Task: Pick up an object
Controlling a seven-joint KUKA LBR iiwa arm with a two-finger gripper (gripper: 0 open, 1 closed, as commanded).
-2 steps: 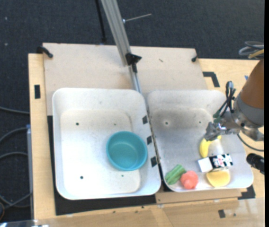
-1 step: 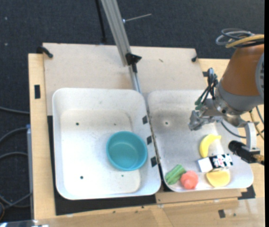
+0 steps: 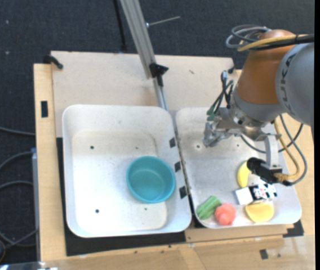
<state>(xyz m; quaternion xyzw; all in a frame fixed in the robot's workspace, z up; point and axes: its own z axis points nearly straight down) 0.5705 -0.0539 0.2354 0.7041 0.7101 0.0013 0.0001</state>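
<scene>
**Gripper hung over bare floor of the right bin, nothing yet picked**

The arm (image 3: pixel 272 77) reached in from the right, and its gripper (image 3: pixel 212 135) hung low over the upper left part of the right bin (image 3: pixel 196 117). Nothing lay between its fingers, and from this angle I could not tell whether they were spread or pressed together. The bin floor under the gripper was bare.

The things to pick lay together along the near edge of that bin, well apart from the gripper: a green piece (image 3: pixel 207 207), a red ball (image 3: pixel 225 214) just beside it, a yellow piece (image 3: pixel 260 211) at the near right, another yellow piece (image 3: pixel 243 175) above it, and a small black and white block (image 3: pixel 260 193) between the 2 yellow ones. A teal bowl (image 3: pixel 150 178) sat alone in the left bin (image 3: pixel 92 122).

By my judgement the step in hand was the approach, with no grasp made. The next move would call for choosing 1 target, carrying the gripper toward the near edge, and lowering it squarely over that thing. The green piece and the red ball looked the easiest choices, though they sat close to each other and to the bin wall, so the fingers would need room on both sides. The bowl was the other option, but its rim would need a pinch on 1 wall.
</scene>
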